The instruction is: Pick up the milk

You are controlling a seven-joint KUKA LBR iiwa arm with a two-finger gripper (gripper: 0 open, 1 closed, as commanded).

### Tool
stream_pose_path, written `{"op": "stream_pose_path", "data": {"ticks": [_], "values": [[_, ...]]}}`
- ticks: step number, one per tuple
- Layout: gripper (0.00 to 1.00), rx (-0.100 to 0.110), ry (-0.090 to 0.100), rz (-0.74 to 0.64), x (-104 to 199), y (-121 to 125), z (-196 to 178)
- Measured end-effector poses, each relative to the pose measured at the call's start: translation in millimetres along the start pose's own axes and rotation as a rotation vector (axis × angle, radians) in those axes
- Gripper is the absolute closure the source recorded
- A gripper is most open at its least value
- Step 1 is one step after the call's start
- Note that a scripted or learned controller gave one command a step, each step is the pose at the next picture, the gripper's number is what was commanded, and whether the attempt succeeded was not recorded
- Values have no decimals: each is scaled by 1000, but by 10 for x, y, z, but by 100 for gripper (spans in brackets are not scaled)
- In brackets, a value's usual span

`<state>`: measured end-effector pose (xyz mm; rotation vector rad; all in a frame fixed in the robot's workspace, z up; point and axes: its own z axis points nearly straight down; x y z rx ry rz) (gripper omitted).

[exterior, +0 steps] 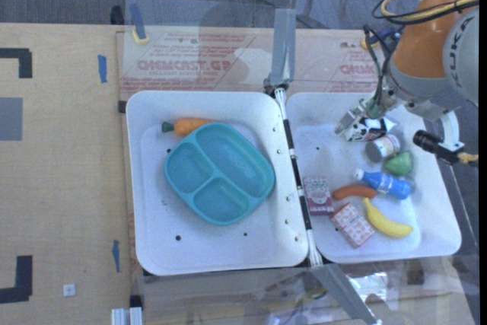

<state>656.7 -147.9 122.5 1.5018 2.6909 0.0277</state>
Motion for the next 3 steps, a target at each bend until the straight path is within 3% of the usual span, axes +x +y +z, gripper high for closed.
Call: {"op": "stream_pose_path", "data": {"ticks": [1,2,3], "values": [[0,34,37,-157,-297,-237,338],[100,28,32,-157,-310,-213,221],[100,40,41,-46,219,62,-652]]}}
